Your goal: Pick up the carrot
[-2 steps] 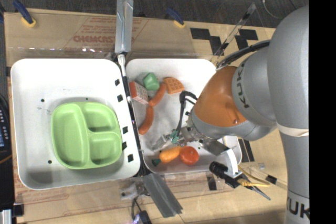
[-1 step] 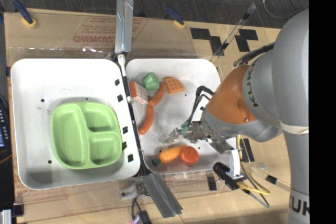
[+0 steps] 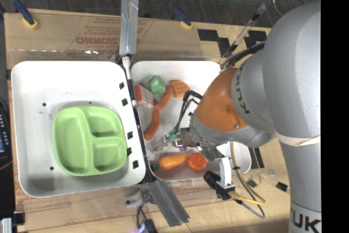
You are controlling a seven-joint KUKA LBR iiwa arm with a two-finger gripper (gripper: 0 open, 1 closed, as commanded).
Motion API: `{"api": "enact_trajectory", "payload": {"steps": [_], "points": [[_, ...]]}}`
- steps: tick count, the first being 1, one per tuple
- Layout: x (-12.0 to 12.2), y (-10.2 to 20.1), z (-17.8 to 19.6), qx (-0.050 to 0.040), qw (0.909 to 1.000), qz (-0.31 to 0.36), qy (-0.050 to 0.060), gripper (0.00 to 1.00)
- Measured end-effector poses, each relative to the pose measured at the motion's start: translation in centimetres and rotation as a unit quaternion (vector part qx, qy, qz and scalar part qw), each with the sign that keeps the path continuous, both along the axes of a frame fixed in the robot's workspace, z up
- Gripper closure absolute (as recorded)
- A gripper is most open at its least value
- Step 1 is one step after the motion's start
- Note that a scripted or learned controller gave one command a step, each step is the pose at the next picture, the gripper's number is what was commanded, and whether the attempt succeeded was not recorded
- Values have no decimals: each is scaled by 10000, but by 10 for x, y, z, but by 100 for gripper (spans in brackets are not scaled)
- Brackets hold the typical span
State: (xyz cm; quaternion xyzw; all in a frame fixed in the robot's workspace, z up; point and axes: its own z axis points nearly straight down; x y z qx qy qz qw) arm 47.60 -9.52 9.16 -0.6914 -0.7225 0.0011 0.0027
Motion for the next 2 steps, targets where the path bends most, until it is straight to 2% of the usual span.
{"api": "enact_trajectory", "payload": {"steps": [1, 2], "points": [[0, -39, 0, -11, 9995, -318, -18, 0], [0, 6, -1, 5, 9999, 127, -2, 0]]}}
